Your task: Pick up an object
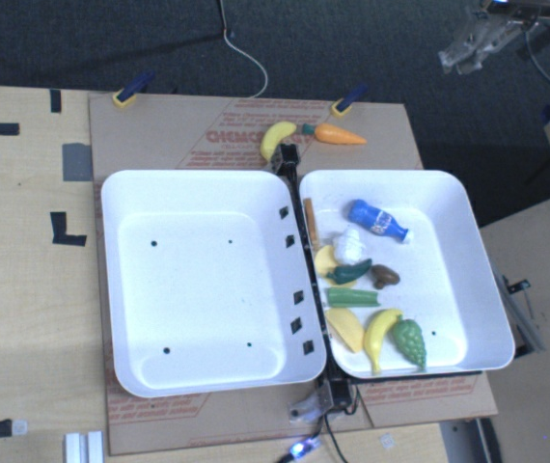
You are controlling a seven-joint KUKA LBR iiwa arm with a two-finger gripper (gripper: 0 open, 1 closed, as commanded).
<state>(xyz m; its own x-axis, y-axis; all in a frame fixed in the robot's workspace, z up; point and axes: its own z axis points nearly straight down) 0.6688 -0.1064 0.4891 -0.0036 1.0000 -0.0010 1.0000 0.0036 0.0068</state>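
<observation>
My gripper (468,48) hangs high at the top right, well off the bins and above the dark floor. The right bin (453,258) holds a blue bottle (377,220), a white object (350,245), a dark green piece (350,273), a small brown piece (384,277), a green pod (352,298), a yellow banana (379,334), a pale yellow piece (345,329) and a green bumpy fruit (409,342). Nothing is between the gripper and these objects.
The left bin (198,278) sits beside the right one. Behind the bins, on the cardboard (159,133), lie a yellow banana (276,139) and an orange carrot (337,135). A white cable (241,51) runs down from the top.
</observation>
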